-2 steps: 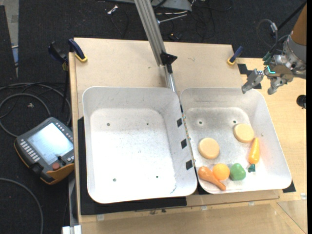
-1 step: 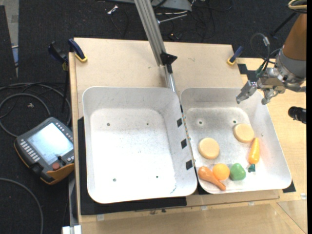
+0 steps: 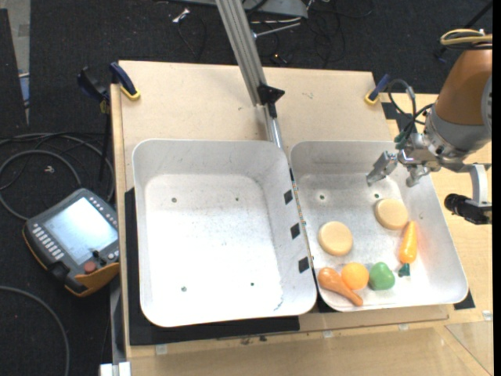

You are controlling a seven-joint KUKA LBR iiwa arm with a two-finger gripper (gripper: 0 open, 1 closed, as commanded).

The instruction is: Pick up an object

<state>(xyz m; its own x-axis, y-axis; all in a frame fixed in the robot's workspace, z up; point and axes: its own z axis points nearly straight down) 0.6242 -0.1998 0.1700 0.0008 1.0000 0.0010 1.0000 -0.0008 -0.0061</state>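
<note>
From where I stand, the gripper hangs over the far right part of the right bin, its two fingers spread apart with nothing between them. One finger points out to the left, the other sits closer to the bin's right wall. It is released, gripping nothing.

The things to pick all lie nearer to me than the gripper, in the near half of that same bin. Closest to it is a pale round biscuit-like piece, just near of the fingers and apart from them. A second pale round piece lies further left and nearer. An orange pepper-like piece rests along the right wall, beside the first round piece. At the near edge sit a green piece, an orange ball touching it on the left, and a carrot-like piece at the left end of that row.

The left bin lies alongside, and a pendant with a screen rests on the floor to the far left.
</note>
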